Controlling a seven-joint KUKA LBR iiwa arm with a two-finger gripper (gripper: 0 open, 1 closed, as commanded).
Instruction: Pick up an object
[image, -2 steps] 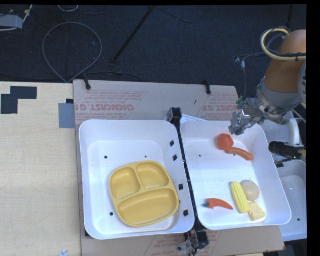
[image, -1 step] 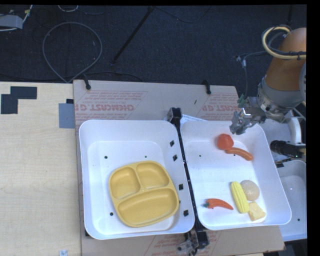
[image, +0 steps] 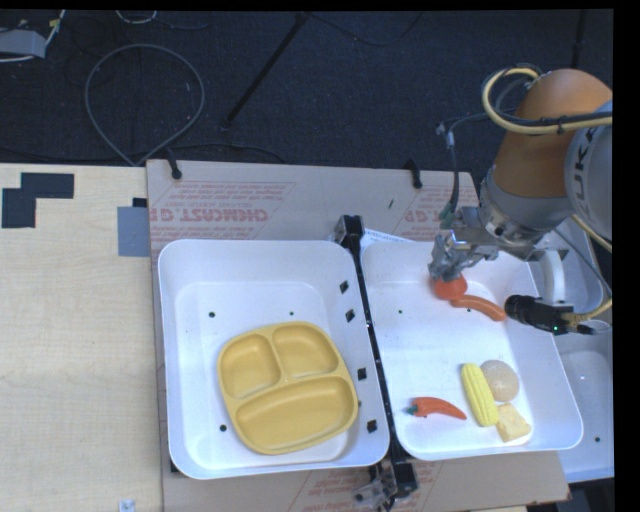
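My gripper (image: 448, 268) hangs over the back of the right bin (image: 420, 330). Directly under its tip lies an orange carrot (image: 474, 301), whose thick end touches or sits just below the gripper while its thin end points right. Whether the carrot is gripped cannot be made out. Near the front of the same bin lie a small red chili pepper (image: 437, 407), a yellow corn cob (image: 478, 393), a pale round bun-like piece (image: 501, 379) and a yellow wedge (image: 514, 424).
The left bin (image: 190, 300) holds a yellow divided plate (image: 288, 387). A black divider rail (image: 362, 330) runs between the two bins. Bare white floor spans the middle of the right bin.
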